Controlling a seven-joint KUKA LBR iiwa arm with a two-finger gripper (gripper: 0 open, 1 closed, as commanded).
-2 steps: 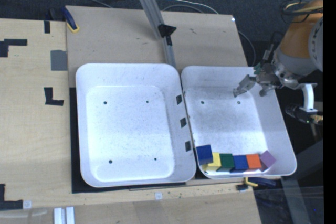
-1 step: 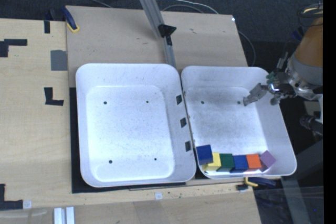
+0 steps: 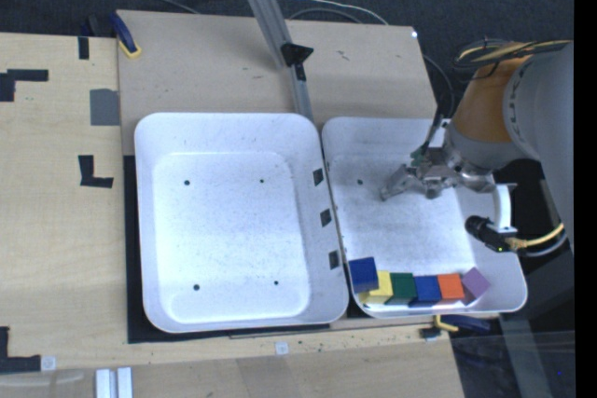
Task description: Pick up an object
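Note:
Several small coloured blocks lie in a row along the front edge of the right bin [image 3: 373,144]: a blue block [image 3: 362,272], a yellow one [image 3: 377,293], a green one [image 3: 403,286], another blue one [image 3: 427,289], an orange one [image 3: 451,286] and a purple one [image 3: 475,281]. My gripper [image 3: 410,184] hangs over the middle of the right bin, well behind the row of blocks and apart from them. I see nothing held in it.
The left bin [image 3: 149,200] stands beside the right one, with small black clips on the shared wall. A slanted metal pole [image 3: 266,0] rises behind the bins. The arm's grey body and orange band [image 3: 485,107] cover the right bin's right side.

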